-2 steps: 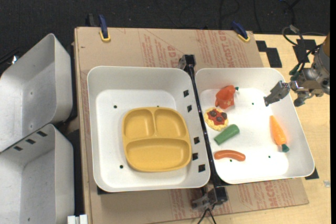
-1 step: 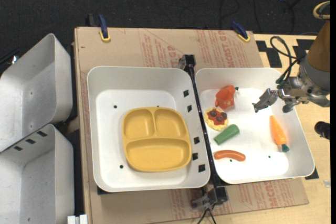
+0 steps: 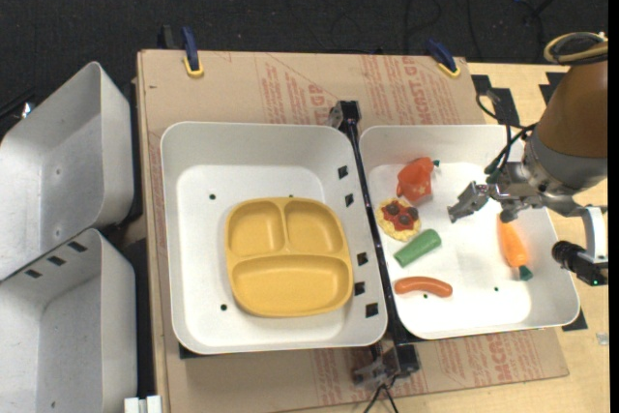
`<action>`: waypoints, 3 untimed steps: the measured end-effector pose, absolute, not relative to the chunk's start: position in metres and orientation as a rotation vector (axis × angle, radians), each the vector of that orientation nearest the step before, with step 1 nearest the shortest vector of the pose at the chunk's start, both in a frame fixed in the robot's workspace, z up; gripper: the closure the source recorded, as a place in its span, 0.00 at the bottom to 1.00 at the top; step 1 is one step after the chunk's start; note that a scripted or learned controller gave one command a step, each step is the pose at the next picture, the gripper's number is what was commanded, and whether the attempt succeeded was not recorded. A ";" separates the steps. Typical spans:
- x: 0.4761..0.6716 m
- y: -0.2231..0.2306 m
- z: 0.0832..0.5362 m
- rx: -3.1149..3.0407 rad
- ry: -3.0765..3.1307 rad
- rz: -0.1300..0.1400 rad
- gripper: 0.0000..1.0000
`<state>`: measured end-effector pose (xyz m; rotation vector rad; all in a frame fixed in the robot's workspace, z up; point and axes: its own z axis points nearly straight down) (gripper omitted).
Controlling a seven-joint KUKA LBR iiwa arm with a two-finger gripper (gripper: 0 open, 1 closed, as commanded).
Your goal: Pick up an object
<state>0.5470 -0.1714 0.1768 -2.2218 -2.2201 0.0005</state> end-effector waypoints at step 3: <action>0.549 -0.164 0.203 -2.221 -2.226 -0.002 1.00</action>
